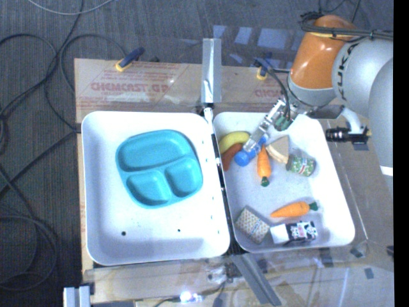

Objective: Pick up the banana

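Pincer [261, 141] low over the right bin [332, 171], near its back left part, blue tips beside the banana [233, 139]; open or clenched, cannot tell. Banana against the bin's left wall, a brown piece [229, 156] under it. Upright carrot [264, 165] just right of the tips. Second carrot [293, 209] nearer the front. Left bin [102, 235] with blue tray [159, 166].
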{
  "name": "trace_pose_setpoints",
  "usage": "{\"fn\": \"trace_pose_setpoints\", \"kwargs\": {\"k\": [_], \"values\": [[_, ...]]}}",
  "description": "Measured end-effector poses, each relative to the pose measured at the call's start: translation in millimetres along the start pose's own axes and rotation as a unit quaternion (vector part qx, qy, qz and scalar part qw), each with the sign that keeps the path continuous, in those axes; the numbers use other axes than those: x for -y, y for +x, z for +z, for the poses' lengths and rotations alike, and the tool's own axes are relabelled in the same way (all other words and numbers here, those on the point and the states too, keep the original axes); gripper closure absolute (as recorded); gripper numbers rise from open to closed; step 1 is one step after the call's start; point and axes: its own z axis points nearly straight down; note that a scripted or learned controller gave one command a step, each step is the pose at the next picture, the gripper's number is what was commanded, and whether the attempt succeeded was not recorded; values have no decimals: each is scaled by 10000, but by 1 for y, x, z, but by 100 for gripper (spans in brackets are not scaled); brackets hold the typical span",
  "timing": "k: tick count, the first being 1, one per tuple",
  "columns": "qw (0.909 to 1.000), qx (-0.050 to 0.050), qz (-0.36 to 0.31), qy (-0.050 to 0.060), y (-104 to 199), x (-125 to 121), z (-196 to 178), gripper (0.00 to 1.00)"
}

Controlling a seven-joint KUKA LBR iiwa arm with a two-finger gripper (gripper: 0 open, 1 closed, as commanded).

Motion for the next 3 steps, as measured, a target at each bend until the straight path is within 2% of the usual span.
{"fn": "trace_pose_setpoints", "kwargs": {"k": [2, 3], "values": [[10000, -2, 0, -2, 0, 0, 0, 0], [9977, 109, -667, -50, -5, 30, 33, 0]]}}
